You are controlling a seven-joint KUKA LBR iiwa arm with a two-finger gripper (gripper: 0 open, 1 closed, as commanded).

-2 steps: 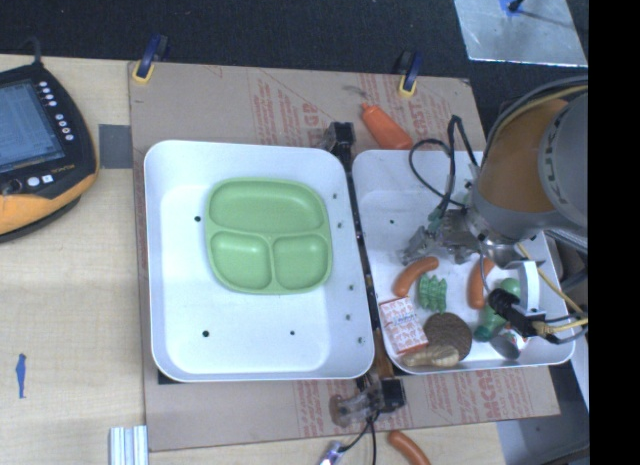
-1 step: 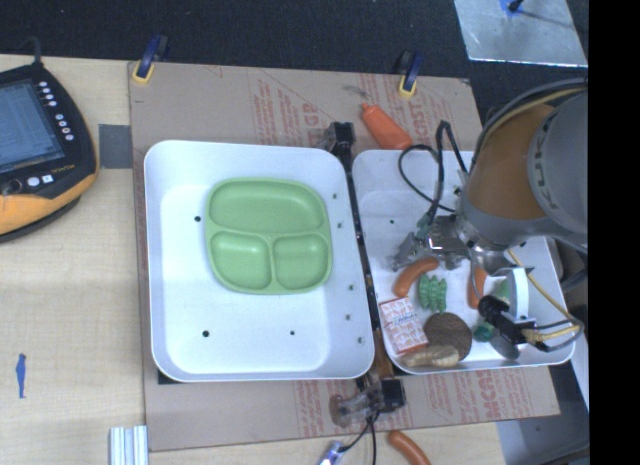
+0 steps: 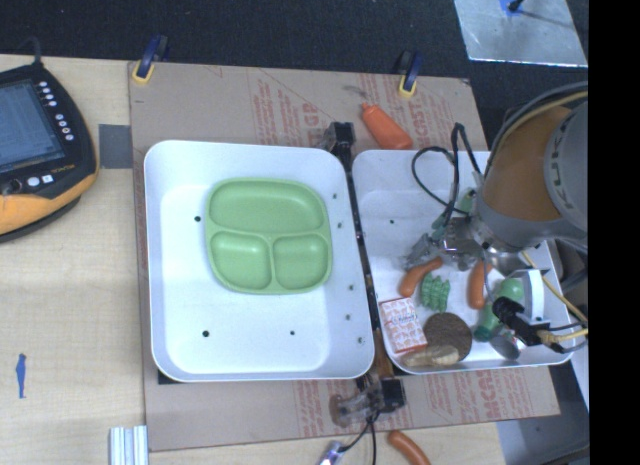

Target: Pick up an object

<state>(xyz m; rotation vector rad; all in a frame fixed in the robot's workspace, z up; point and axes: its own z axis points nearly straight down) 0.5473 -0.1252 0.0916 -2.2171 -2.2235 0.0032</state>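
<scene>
My gripper (image 3: 442,249) hangs low in the right bin (image 3: 385,188), under the grey wrist with its orange band. Just below it lies an orange sausage-shaped piece (image 3: 420,279), with a green broccoli piece (image 3: 435,294) next to it. A second orange piece (image 3: 476,287) lies to the right, beside a green and white item (image 3: 512,291). A red-and-white packet (image 3: 402,324) and a round brown piece (image 3: 447,334) rest near the bin's front edge. Nothing is visibly held.
The left bin (image 3: 175,253) holds a green divided plate (image 3: 268,235). An orange carrot (image 3: 385,127) lies on the cardboard behind the bins, and another orange piece (image 3: 411,445) in front. A teach pendant (image 3: 35,153) sits at far left. Black cables loop over the right bin.
</scene>
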